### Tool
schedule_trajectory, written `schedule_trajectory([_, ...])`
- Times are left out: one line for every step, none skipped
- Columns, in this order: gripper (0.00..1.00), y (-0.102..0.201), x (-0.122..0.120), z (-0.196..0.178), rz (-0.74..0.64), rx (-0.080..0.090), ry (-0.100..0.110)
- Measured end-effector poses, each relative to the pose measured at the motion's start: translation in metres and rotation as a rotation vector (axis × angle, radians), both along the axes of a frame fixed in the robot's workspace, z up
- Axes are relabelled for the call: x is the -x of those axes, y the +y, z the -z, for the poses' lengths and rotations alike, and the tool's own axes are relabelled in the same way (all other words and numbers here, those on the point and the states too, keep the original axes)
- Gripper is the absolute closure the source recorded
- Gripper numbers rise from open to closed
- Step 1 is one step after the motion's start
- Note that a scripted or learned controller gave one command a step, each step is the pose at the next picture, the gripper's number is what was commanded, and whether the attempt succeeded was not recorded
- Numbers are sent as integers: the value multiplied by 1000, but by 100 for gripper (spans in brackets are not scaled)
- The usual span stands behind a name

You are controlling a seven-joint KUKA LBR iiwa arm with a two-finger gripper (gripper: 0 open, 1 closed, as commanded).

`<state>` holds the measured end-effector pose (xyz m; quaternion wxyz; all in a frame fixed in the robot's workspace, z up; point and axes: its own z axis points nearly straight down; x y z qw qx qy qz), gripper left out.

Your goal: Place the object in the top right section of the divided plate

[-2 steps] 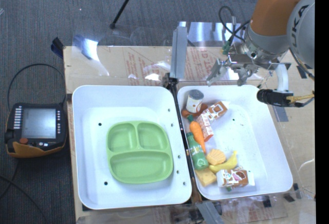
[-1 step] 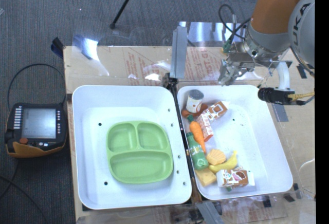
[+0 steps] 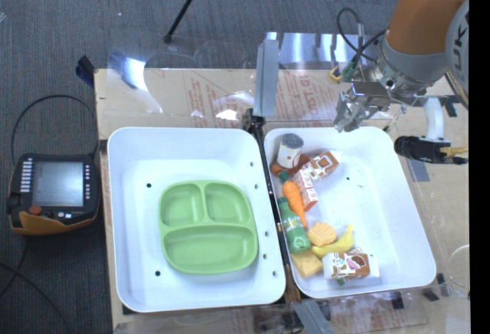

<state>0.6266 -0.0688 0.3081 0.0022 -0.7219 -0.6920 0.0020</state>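
A green divided plate (image 3: 207,227) lies in the left white bin (image 3: 130,171), with two small sections at the far side and one large section near me. All its sections are bare. My gripper (image 3: 350,116) hangs above the far rim of the right bin (image 3: 390,194), apart from the toys. Those toys lie along that bin's left side: a small can (image 3: 289,150), a brown and white carton (image 3: 322,165), a carrot (image 3: 293,198), a green bottle (image 3: 290,224), a banana (image 3: 337,241), a yellow cheese wedge (image 3: 307,263).
A second printed carton (image 3: 351,265) lies at the right bin's near edge. A metal post (image 3: 264,87) stands between the bins at the back. A handheld pendant (image 3: 53,191) rests on the floor at left. A black cylinder (image 3: 419,148) sticks out at the right.
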Motion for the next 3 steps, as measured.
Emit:
schedule_trajectory([100, 46, 32, 108, -92, -1, 3])
schedule_trajectory([100, 94, 80, 110, -122, 0, 2])
schedule_trajectory([100, 103, 109, 124, 0, 0, 4])
